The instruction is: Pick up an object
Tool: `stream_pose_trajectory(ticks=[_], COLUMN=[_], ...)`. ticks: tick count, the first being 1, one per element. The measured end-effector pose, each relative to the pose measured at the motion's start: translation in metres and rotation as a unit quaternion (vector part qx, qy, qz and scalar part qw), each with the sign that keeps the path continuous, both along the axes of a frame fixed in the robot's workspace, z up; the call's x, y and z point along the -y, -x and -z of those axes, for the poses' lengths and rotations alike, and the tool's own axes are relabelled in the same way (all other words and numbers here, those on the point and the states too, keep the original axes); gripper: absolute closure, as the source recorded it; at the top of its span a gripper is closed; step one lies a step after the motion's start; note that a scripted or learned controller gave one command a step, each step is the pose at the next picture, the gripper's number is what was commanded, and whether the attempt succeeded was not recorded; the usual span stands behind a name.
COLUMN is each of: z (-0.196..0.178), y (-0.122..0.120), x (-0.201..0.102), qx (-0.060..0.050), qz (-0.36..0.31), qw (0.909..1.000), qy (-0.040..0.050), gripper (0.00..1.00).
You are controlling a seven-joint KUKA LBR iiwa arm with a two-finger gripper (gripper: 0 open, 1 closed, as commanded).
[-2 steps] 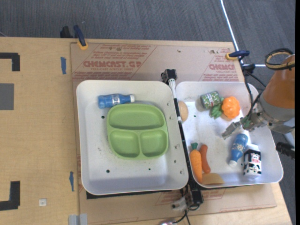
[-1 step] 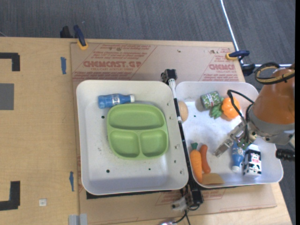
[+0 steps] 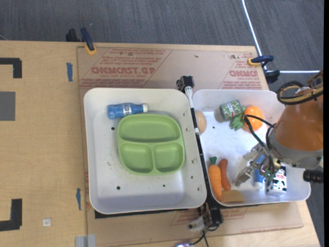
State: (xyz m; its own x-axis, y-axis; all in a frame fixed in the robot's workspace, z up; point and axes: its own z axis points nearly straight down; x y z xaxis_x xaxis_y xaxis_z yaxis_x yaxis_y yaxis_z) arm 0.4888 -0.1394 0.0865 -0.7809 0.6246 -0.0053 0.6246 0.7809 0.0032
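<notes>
The claw (image 3: 245,175) hangs low in the right bin (image 3: 226,98) near its front edge, fingers apart, gripping nothing. Two carrots (image 3: 216,178) lie just beside it by the bin's left wall; an orange (image 3: 253,116) sits toward the back.

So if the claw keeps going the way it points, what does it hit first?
Probably the orange carrot lying left of the claw, which points down-left in the right bin. Depth is unclear; it may meet the bin floor first.
</notes>
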Motion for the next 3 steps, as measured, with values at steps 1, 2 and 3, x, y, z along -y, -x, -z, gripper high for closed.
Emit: stream_pose_trajectory(ticks=[1, 2, 3], z=[-0.011, -0.011, 0.0], y=[-0.002, -0.002, -0.031], x=[0.0, 0.0, -0.007], qx=[0.003, 0.003, 0.0], qz=[0.001, 0.001, -0.265], qw=[1.0, 1.0, 0.9643], qy=[0.0004, 0.0003, 0.0011], gripper=[1.0, 0.0, 0.0])
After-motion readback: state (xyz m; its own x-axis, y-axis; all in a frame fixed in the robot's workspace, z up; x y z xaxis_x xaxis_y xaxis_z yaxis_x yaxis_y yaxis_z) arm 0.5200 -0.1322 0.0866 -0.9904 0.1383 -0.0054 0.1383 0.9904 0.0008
